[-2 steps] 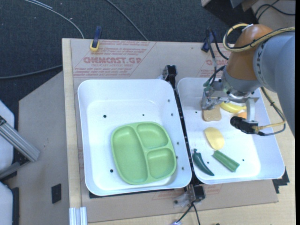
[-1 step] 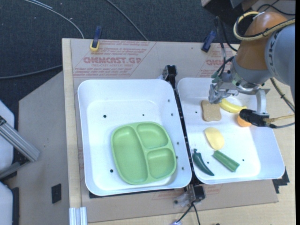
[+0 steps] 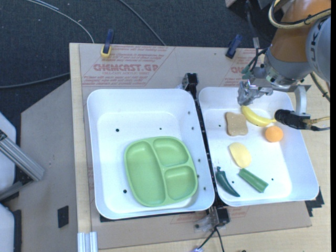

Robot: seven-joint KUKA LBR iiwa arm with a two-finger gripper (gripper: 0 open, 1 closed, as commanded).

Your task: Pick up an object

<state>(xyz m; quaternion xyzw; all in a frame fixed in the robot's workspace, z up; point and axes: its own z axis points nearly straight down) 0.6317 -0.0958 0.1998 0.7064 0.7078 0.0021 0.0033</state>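
A: What does the overhead camera view show on the bench?

B: Two shallow white plastic bins sit side by side on a cardboard-coloured board. The left bin (image 3: 100,140) holds a light green plastic plate with three compartments (image 3: 160,169), lying flat toward the bin's front.

A: And the right bin?

B: The right bin (image 3: 302,185) holds several small items. A curved yellow banana (image 3: 257,117) lies near the back, just beside a tan square slice of toast (image 3: 236,124) on its left. A small round orange fruit (image 3: 273,134) sits to the banana's right, apart from it. Nearer the front lies a pale yellow oval piece (image 3: 240,155), then a dark green pepper (image 3: 226,181) and a lighter green long vegetable (image 3: 253,180), near each other.

A: Where is the arm?

B: The grey arm with its orange band (image 3: 296,41) reaches in from the right, above the right bin's back edge. Its two-finger metal gripper (image 3: 249,96) hangs just above the banana's left end.

A: Is it grasping anything?

B: Nothing is visible between the fingers. Whether they are parted or closed cannot be told from this angle.
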